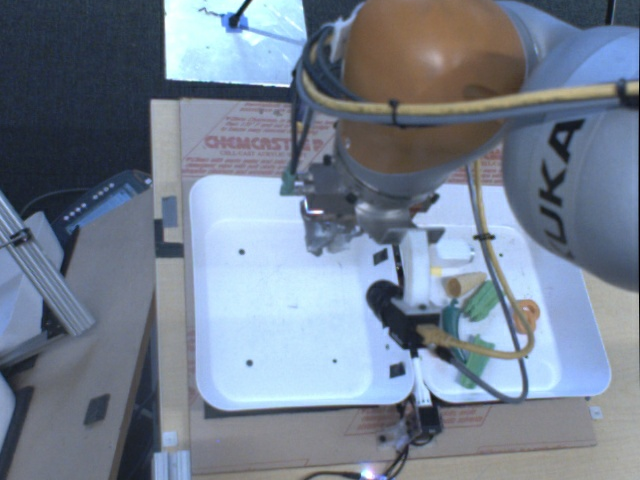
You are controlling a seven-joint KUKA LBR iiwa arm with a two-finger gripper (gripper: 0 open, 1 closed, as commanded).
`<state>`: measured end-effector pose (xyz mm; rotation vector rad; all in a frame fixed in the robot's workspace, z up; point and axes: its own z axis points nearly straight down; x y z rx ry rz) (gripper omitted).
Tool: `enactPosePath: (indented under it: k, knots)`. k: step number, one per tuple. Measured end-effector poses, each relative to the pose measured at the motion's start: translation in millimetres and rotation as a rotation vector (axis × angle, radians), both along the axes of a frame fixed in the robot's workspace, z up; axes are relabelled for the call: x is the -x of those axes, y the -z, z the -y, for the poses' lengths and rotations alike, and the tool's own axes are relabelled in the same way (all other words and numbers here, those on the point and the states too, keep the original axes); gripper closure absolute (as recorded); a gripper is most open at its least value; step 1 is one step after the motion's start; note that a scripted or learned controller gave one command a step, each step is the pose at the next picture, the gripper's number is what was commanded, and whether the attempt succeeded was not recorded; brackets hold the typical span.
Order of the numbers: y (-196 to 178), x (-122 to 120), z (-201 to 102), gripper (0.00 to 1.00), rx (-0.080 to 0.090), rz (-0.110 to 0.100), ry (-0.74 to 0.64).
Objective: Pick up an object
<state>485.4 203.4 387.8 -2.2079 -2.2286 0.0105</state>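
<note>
The grey arm with its orange band [430,68] hangs over the divide between the two white bins. Its gripper [326,228] is low over the back right part of the left bin [230,278]; the wrist body hides its tips. Small objects lie in the right bin [585,363]: a light green piece [480,301], an orange ring [528,313], a tan cone [455,286], a white block [453,253] and a darker green piece [470,365]. All of them lie to the right of the gripper, and nothing shows between its tips.
Yellow and black cables [490,348] loop from the wrist over the right bin's front. Both bins rest on a cardboard sheet [240,143]. A shiny panel [235,28] lies behind, and a blue-grey device [105,198] and metal rails [40,278] are at the left.
</note>
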Motion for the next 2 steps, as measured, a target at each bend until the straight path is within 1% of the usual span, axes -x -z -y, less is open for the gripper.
enactPosePath:
  k: [1,2]
  knots:
    - [-18,-2,4,1.00,-0.004,0.011,0.006]
    - [35,0,-33,1.00,-0.001,0.004,0.003]
